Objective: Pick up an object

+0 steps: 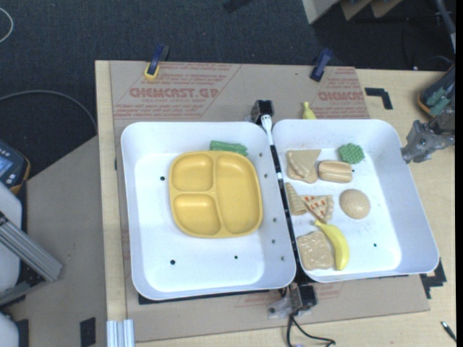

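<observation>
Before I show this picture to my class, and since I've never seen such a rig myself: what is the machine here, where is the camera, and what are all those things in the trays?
One camera fixed above the bench looks down at a slant. The bench bears two shallow white bins side by side. The left white bin holds a yellow plastic plate with three compartments and a green item behind it. The right white bin holds toy food: a yellow plastic banana, a round tan ball-like piece, a small tan bread roll, a green bumpy piece, a triangular pizza slice and some flat tan pieces. The machine is a robot arm reaching in from the right; its grey hand shows at the right bin's far edge. Nothing is visibly held, and I can't tell whether the hand is open.
</observation>
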`<state>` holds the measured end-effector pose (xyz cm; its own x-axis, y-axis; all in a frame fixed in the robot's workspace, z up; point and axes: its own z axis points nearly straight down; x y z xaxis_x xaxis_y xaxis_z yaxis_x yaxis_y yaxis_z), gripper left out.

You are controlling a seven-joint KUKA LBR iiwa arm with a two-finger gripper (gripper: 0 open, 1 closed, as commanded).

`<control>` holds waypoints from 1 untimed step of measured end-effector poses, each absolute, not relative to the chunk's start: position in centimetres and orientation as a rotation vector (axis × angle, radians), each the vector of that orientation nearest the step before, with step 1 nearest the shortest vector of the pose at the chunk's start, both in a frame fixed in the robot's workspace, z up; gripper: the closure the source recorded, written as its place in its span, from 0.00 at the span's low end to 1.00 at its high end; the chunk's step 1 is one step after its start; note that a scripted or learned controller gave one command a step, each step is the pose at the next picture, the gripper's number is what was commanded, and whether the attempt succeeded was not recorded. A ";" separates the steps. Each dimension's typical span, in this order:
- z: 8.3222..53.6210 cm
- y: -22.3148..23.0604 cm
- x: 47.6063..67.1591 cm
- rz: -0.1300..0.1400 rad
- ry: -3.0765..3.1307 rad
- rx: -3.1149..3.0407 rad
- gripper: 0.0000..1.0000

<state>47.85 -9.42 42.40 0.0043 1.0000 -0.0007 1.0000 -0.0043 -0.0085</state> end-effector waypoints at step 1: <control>36.9 -14.1 47.8 0.008 -2.212 -2.224 1.00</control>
